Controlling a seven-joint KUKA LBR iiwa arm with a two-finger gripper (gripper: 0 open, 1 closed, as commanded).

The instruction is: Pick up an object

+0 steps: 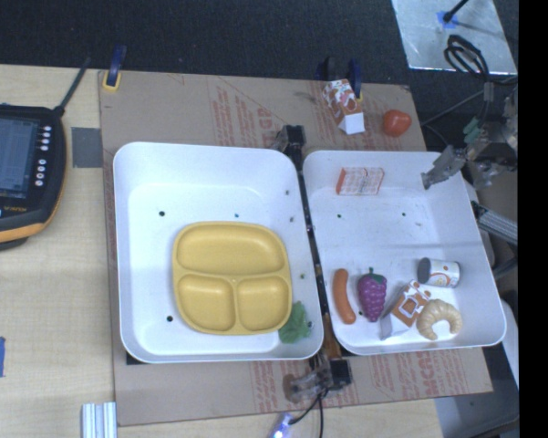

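My claw (447, 164) hangs over the right bin's (410, 226) far right corner — whether it is open I cannot tell. The hot dog (344, 297), grapes (372, 294) and croissant (439, 318) lie along its near edge — well apart from me.

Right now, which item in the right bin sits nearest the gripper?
The flat orange-and-white packet, alone at the bin's far end, level with the gripper; the other items cluster along the near edge.

Two smooth white plastic bins (210, 167) with a soft sheen, inside the left bin a matt yellow plastic tray (230, 276), beneath the bins printed brown cardboard (255, 99), pale wood-grain bench (36, 336) left of the cardboard
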